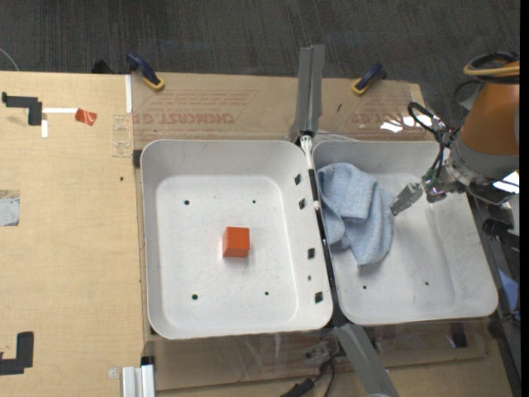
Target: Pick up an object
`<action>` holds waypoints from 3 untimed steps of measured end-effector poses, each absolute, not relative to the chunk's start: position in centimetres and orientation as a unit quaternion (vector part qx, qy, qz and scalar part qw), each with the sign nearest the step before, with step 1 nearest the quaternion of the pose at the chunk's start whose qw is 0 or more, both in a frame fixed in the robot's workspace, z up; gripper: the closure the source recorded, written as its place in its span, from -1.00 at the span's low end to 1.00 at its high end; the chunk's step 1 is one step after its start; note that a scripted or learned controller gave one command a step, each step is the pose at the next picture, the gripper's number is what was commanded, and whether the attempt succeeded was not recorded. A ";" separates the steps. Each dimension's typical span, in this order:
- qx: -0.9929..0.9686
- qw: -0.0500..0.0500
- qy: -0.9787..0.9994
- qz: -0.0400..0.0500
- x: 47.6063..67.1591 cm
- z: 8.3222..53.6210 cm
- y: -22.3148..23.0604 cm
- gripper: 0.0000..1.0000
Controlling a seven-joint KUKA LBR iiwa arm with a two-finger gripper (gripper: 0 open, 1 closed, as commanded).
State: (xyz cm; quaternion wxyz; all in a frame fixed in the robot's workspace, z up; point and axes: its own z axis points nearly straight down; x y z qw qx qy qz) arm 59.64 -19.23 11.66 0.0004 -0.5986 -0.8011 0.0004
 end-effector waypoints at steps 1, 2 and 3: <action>-0.600 -0.001 -0.800 0.000 59.7 12.7 -19.4 1.00; -0.546 -0.001 -0.838 0.000 55.6 22.0 -18.4 1.00; -0.551 0.000 -0.835 0.000 55.1 21.5 -20.1 1.00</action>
